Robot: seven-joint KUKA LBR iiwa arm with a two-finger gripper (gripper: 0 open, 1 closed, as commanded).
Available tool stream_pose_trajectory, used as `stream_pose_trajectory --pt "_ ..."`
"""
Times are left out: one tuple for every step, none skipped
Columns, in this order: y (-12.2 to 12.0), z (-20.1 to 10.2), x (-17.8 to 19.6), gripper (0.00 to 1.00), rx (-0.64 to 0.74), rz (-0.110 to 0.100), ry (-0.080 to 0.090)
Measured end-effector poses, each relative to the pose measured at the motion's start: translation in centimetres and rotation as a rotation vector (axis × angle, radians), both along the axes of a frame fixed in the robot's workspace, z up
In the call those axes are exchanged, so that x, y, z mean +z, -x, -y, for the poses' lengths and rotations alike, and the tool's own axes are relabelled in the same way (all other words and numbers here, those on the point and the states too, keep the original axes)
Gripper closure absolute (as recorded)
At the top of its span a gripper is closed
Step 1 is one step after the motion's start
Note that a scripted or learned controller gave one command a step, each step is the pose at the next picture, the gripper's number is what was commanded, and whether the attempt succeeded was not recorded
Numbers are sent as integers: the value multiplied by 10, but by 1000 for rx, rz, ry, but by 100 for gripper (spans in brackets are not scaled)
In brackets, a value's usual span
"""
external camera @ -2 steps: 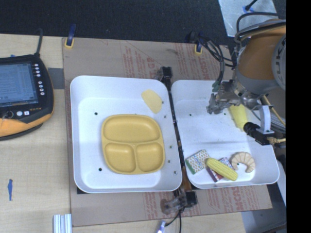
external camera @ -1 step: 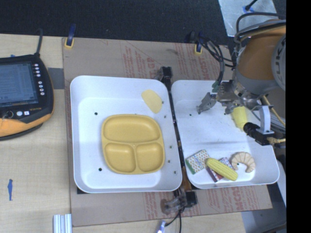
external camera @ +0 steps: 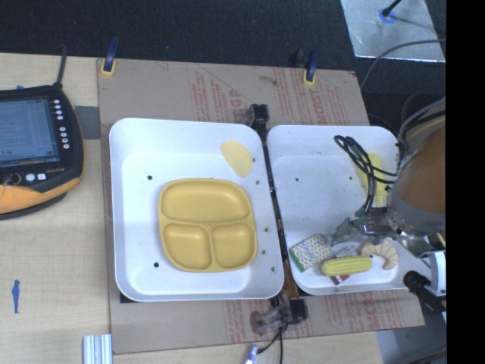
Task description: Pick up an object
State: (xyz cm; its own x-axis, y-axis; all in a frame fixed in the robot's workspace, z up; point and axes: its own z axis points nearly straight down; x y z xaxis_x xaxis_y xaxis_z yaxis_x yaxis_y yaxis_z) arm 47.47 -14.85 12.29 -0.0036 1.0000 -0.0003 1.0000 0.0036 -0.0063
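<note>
Camera view, looking down at a slant on the bench: the gripper (external camera: 350,230) of the grey and orange arm (external camera: 423,180) sits low in the right bin (external camera: 303,146), reached in from the right edge. Its metal fingers (external camera: 342,232) point left toward the middle of the bin; they are small and blurred here, so I cannot tell how far apart they stand, and nothing can be seen caught between them.

Just below the fingers lies a yellow corn cob (external camera: 346,265), on its side near the bin's front wall. Beside it to the left, and just left of the fingertips, is a small green and white packet (external camera: 309,250). To the right of the cob, under the wrist, rests a pale curved pastry (external camera: 383,252). Above the fingers a loop of black cable (external camera: 356,158) runs down the arm, with a yellow strip (external camera: 373,169) showing behind it.

Further left, across the divide, the left bin (external camera: 136,203) holds a yellow divided plate (external camera: 206,224) at its centre and a pale yellow oval piece (external camera: 237,158) near its back right corner. Both bins sit on a brown cardboard sheet (external camera: 189,89) held by blue clamps (external camera: 110,55). At the far left of the bench rests a control tablet (external camera: 34,146) with an orange base.
</note>
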Motion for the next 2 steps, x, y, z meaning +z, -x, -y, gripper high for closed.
stream_pose_trajectory --pt "-73 14 -31 0 3 3 1" --pt "-134 64 12 0 0 7 1"
